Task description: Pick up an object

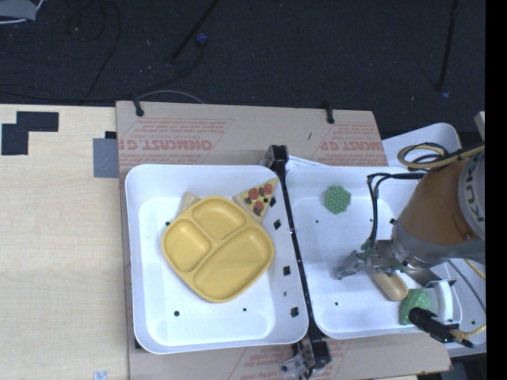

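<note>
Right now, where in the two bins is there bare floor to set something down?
Left bin: a bare strip along the near wall, below the yellow divided plate, and a narrow one on its left. Right bin: bare middle and near-left floor, between the green ball and the claw. The near-right corner is crowded by the arm, a tan object and a green object.

The scene is viewed from one fixed camera above the tabletop (pixel 55 236), angled down at a slant; both white bins (pixel 150 291) are framed fully, with dark floor seen beyond.
</note>
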`<state>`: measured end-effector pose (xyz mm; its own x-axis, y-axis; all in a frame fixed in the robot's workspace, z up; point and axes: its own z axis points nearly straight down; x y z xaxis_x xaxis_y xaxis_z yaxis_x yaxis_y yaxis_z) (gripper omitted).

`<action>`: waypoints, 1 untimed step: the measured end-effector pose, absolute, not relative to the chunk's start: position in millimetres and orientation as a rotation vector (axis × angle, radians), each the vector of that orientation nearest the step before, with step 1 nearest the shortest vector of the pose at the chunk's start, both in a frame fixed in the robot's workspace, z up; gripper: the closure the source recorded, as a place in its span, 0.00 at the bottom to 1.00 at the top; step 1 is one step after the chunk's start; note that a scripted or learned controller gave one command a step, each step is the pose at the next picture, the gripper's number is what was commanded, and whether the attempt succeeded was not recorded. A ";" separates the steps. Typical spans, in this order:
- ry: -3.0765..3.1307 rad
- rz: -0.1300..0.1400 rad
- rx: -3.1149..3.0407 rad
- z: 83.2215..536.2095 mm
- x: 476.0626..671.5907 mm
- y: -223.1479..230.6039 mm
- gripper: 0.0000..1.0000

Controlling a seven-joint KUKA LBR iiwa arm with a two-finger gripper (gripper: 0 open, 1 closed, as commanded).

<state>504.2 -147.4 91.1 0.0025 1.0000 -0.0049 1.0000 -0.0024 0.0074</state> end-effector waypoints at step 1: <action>2.196 0.004 2.212 105.9 506.9 -152.2 1.00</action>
